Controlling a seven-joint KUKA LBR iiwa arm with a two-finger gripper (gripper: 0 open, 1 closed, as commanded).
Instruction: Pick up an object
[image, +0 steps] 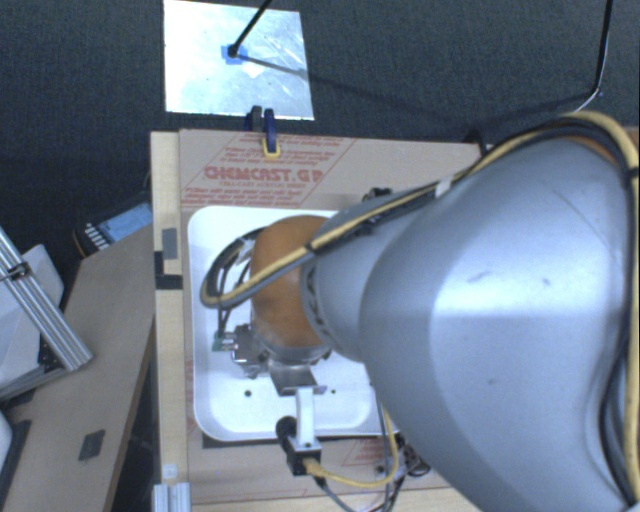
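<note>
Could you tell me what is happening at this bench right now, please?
A grey robot arm with an orange band reaches in from the right and hangs low over the shallow white bin on the left. The arm's bulk hides most of the bench. The arm hides whatever lies under it in the bin, so a grasp cannot be confirmed.

White bin (215, 420), printed cardboard sheet (262, 166), shiny foil square (238, 60), aluminium rail (38, 310)
</note>
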